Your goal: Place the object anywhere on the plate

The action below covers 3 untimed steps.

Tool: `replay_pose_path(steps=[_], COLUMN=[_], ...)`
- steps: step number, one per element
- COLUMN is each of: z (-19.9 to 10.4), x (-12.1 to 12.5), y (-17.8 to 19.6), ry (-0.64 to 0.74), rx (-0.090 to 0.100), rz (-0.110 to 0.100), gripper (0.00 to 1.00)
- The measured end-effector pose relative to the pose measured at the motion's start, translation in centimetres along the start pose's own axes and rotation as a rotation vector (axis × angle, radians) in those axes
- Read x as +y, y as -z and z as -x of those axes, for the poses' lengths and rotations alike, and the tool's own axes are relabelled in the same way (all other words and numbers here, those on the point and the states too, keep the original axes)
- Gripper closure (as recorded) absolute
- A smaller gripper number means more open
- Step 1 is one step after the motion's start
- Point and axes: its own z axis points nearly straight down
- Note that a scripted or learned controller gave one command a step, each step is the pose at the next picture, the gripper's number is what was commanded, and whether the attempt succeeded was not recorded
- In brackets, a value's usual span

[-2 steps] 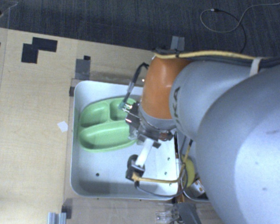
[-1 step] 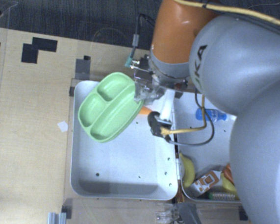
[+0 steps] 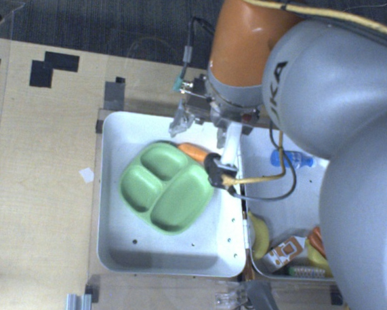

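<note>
The pincer hangs spread over the left bin's far edge, pinching nothing. The carrot lies just beneath it, beside the green divided plate's far rim, seemingly touching. Its long axis runs left-right, slightly slanted; which end is the tip is unclear. The step looks like grasping: next, lower astride the carrot and close.
</note>
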Motion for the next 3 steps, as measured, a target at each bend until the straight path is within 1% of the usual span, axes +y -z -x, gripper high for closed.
replay_pose_path(steps=[1, 2, 3], z=[-0.2, 4.4, 3.6], x=[0.1, 1.8, -3.4], y=[1.0, -15.1, -19.7], ry=[0.007, -0.046, 0.036], rx=[0.001, -0.001, 0.001], rz=[0.004, -0.003, -0.002], gripper=[1.0, 1.0, 1.0])
